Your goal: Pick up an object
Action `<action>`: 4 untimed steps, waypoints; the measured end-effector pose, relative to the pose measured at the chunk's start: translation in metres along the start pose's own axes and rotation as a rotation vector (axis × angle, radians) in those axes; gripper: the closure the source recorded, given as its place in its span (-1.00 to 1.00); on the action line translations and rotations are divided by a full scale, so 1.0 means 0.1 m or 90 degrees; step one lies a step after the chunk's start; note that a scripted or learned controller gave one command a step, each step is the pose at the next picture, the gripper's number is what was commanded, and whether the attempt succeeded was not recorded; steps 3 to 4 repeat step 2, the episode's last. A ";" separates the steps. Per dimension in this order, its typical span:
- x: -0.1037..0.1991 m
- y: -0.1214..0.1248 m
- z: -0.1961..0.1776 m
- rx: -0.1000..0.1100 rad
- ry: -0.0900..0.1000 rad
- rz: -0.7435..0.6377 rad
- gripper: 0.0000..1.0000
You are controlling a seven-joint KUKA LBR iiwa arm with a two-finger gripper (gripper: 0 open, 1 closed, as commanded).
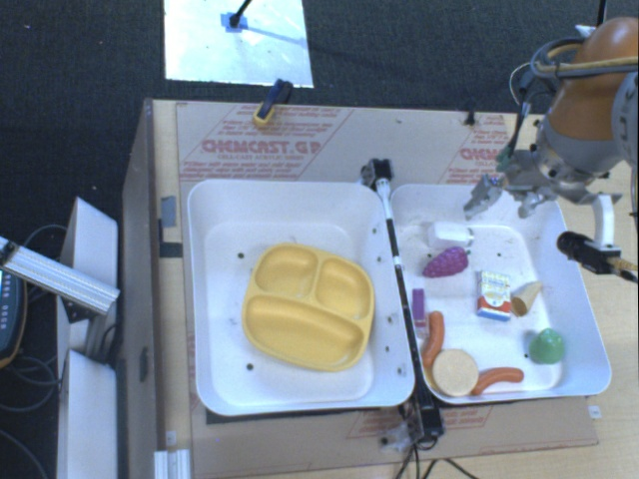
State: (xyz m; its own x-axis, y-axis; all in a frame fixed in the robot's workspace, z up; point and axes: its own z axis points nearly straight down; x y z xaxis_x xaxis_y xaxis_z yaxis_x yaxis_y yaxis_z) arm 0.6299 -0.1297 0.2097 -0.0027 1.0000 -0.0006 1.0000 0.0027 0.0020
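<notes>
1. the two-finger gripper point(507, 196) hangs over the far edge of the right white bin point(579, 297), its two grey fingers spread wide with nothing between them, which suits an approach, not a carry.
2. closest under it lies a small white block point(450, 234), just beside a purple bunch of toy grapes point(446, 261); either looks a likely first target, since both sit near the fingers.
3. further out in the same bin are a little red-and-white carton point(493, 295), a tan cone-shaped piece point(527, 295), a green round toy point(546, 345), two orange sausages point(432, 337) and a round tan biscuit point(455, 371) (all loose and apart enough to reach).
4. the left white bin point(215, 297) holds a yellow divided plastic plate point(308, 305), well apart from the gripper.
</notes>
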 end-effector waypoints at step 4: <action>0.34 -0.24 0.93 -0.001 0.000 -0.001 1.00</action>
